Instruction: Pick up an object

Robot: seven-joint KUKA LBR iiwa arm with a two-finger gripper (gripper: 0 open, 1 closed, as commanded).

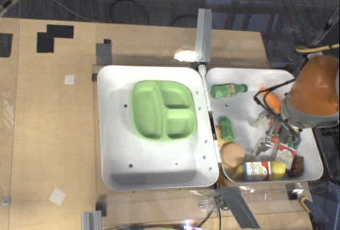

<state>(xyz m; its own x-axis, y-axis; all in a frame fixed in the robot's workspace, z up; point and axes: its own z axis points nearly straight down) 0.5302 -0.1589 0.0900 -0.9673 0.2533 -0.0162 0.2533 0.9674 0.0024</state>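
Camera view has the gripper [272, 136] low in the right bin [249, 76], its closure impossible to tell, so it should settle squarely over the yellow bottle [257, 171] just below it, clear of the green bottle [227, 90] up-left.

A wooden bench [48, 133] seen from above carries two shallow white bins side by side. The left white bin [117, 170] holds a light green plastic tray with three compartments [162, 109]. The right white bin [241, 112] holds a green plastic bottle lying near its back [227, 90], a smaller green object [227, 129], a round tan lid-like object [232, 154] and a yellow bottle with a colourful label [258, 170] at the front. A grey arm with an orange band [319, 91] reaches in from the right, its gripper [273, 136] low inside the right bin.
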